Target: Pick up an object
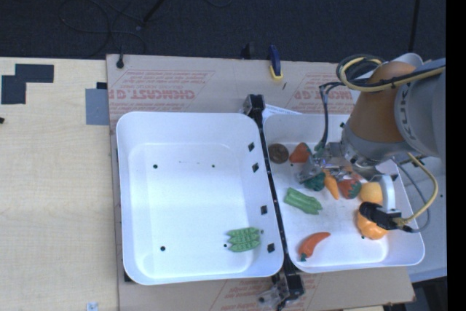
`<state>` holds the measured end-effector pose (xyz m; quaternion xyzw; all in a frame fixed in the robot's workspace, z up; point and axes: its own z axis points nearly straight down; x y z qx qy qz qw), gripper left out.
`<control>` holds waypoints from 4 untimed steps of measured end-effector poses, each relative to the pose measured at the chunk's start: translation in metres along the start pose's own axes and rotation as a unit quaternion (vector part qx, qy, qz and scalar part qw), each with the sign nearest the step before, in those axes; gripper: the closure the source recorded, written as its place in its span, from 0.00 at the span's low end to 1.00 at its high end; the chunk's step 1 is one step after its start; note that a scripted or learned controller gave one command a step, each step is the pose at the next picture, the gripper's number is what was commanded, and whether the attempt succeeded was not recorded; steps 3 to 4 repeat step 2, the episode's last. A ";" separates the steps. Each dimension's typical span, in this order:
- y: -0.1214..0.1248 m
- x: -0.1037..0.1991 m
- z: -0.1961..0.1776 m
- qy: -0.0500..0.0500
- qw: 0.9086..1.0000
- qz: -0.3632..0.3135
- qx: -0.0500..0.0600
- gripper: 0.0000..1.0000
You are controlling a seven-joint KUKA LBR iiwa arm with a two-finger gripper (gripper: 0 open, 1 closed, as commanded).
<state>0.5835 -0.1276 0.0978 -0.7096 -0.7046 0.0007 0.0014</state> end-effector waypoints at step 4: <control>0.070 0.100 -0.055 0.009 1.000 -0.006 -0.018 1.00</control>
